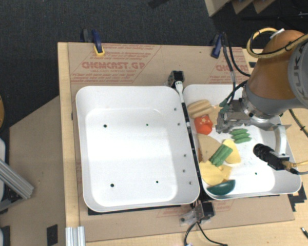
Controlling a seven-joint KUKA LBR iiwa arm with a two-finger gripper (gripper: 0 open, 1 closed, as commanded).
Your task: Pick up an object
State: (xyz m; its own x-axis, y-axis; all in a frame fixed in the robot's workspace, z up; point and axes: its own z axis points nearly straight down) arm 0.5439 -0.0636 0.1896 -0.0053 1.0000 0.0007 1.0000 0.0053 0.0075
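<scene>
The right bin (277, 184) holds several toy foods. A tan bread piece (199, 108) lies at its far left, and a red tomato-like piece (204, 125) sits just below it. A small green pod (240, 135) lies near the middle. Lower down are a green cucumber-like piece (221, 155) across yellow pieces (214, 172), and a dark green piece (222, 188) at the front rim. My gripper (225, 125) hangs low over the bin, just right of the red piece and above the green pod. The wrist hides its fingers.
The left bin (133, 145) lies beside the right one, with a black divider bar (187, 132) between them. A black cylindrical part (268, 157) of the arm juts over the right bin. Blue clamps (97, 41) hold the board's far edge.
</scene>
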